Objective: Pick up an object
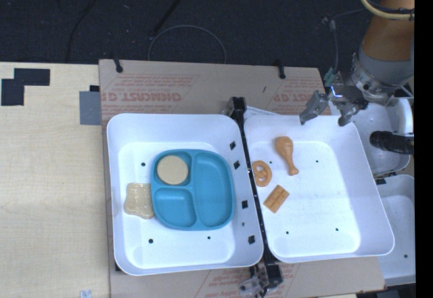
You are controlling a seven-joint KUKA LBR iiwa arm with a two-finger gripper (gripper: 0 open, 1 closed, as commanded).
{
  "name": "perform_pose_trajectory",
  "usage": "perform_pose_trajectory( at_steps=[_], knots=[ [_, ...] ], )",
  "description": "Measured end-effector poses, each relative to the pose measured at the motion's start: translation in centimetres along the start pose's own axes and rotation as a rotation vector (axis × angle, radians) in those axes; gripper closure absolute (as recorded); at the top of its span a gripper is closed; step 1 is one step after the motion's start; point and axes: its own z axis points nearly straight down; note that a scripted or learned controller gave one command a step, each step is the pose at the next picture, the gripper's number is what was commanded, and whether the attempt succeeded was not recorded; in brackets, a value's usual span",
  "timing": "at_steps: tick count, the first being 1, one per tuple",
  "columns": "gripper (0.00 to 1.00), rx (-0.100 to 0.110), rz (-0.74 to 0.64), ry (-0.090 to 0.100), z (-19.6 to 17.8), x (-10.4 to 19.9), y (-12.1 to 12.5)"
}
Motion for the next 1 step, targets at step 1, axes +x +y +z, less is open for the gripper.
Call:
perform_pose_trajectory(
  at_steps=[1],
  knots=[
    [0.0, -0.013, -0.002, -0.002, -0.82, 0.0, 0.15]
  ],
)
